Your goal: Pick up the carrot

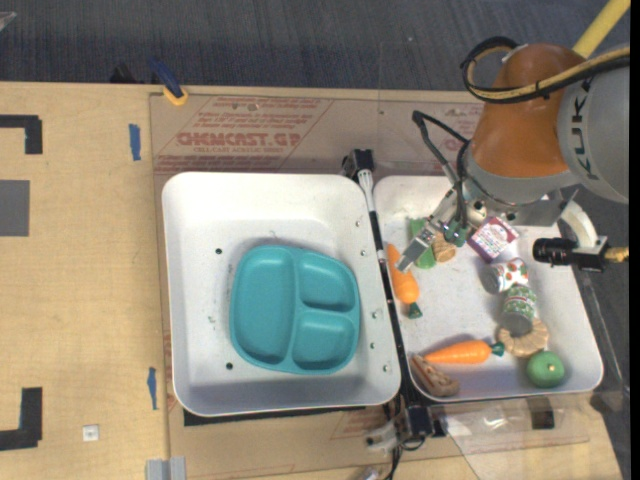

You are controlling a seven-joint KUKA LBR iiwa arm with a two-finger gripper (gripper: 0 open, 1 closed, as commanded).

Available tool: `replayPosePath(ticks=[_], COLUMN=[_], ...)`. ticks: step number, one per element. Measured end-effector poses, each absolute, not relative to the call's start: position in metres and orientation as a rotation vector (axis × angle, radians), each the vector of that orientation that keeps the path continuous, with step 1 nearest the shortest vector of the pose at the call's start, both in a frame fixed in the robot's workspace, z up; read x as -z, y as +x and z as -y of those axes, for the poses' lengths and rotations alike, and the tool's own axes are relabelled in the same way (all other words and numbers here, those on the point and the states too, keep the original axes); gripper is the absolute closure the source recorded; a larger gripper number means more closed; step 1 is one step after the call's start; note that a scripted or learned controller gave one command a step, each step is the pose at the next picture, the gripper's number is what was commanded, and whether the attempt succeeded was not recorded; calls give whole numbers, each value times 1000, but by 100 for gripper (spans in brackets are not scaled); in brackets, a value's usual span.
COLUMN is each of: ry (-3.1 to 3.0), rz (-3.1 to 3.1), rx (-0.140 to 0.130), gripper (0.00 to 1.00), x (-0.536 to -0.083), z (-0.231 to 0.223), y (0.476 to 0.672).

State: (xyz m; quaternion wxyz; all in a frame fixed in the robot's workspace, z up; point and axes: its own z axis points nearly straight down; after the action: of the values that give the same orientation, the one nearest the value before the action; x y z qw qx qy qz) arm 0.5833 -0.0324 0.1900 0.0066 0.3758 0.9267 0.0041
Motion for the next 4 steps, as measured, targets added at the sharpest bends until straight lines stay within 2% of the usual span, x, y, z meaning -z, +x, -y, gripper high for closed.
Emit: replayPosePath(ticks=[1, 2, 3, 4], ry=[1233, 1270, 1259, 1262], rz=[-2891, -2866, -2878, -2876], rx=[-6, 2, -4, -2], gripper=[0, 0, 0, 0], x=[-185, -185, -185, -185], z=[-40, 43, 1, 3], y=[536, 568, 535, 535])
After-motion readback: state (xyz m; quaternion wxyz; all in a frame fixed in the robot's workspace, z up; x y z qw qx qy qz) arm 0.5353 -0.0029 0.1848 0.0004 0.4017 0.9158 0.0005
